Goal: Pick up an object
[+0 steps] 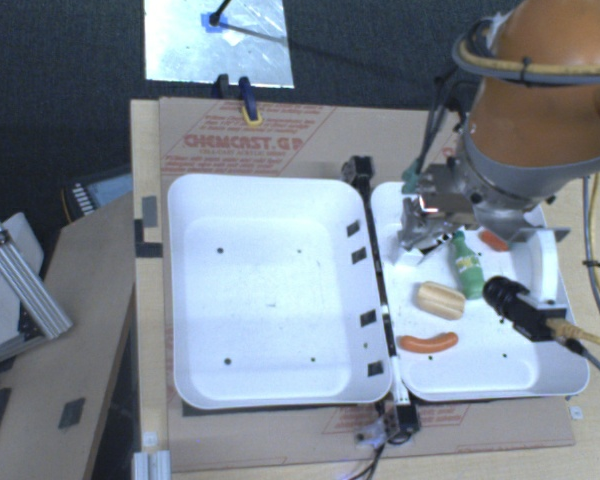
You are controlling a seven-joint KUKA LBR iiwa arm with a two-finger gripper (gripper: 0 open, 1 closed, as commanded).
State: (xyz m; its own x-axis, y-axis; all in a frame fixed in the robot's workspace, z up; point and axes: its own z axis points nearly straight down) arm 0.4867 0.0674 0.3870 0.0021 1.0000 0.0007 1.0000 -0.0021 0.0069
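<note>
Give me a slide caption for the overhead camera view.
Arm's gripper over the right bin, near a green bottle, bread roll and sausage.

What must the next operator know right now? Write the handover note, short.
Gripper: low over the far left part of the right bin; grip state unreadable, nothing visibly held.
Things: green bottle lies just beside the gripper, with the tan roll and orange sausage nearer the camera, all on the bin floor. A small red piece is partly hidden by the arm.
Done: no object lifted.
Left: grasp one and raise it; the bottle looks closest.
</note>
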